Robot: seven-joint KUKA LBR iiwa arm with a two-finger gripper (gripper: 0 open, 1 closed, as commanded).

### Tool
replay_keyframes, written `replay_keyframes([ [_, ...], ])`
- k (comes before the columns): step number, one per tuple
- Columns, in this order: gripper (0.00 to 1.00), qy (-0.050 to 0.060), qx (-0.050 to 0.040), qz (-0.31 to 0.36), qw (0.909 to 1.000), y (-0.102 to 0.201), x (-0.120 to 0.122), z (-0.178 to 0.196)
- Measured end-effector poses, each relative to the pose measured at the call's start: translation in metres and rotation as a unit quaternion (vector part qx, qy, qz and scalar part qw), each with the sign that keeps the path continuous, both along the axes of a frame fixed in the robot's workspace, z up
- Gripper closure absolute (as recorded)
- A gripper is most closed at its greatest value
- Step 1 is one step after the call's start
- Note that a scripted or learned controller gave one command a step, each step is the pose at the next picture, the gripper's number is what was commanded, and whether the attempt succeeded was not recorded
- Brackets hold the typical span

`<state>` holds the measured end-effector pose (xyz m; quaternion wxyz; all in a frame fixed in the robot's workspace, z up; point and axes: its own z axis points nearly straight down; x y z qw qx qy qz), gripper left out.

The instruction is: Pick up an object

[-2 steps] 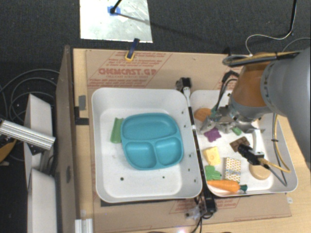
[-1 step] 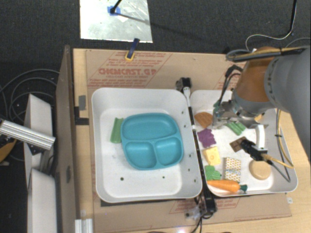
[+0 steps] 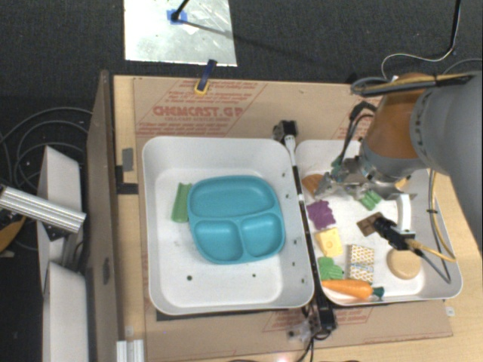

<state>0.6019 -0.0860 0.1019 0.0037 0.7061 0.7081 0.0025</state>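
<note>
While ringed by dark floor (image 3: 45, 51), with cables (image 3: 38, 127) at left and a shiny sheet (image 3: 179, 21) beyond, carries brown printed cardboard (image 3: 196, 108) under two white bins. Holds in the left bin (image 3: 162, 277) a blue divided plate (image 3: 235, 217), green strip (image 3: 180, 202) touching its left edge. Holds loose in the right bin (image 3: 430, 289) a purple piece (image 3: 321, 213), yellow wedge (image 3: 330, 241), carrot (image 3: 347, 288), cracker (image 3: 361, 261) and round biscuit (image 3: 404, 265). Shows the gripper (image 3: 343, 176) low over that bin's upper left, beside a brown piece (image 3: 312, 182); open or closed, impossible to tell.
</note>
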Motion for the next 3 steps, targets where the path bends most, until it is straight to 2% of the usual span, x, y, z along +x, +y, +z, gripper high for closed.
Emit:
replay_keyframes([
  [1, 0.0, -0.001, 0.0003, -0.002, 1.0, 0.002, -0.016, -0.014],
  [2, 0.0, 0.001, 0.0008, -0.001, 1.0, -0.024, 0.007, -0.015],
  [3, 0.0, 0.0, -0.0002, 0.001, 1.0, -0.003, 0.003, -0.015],
])
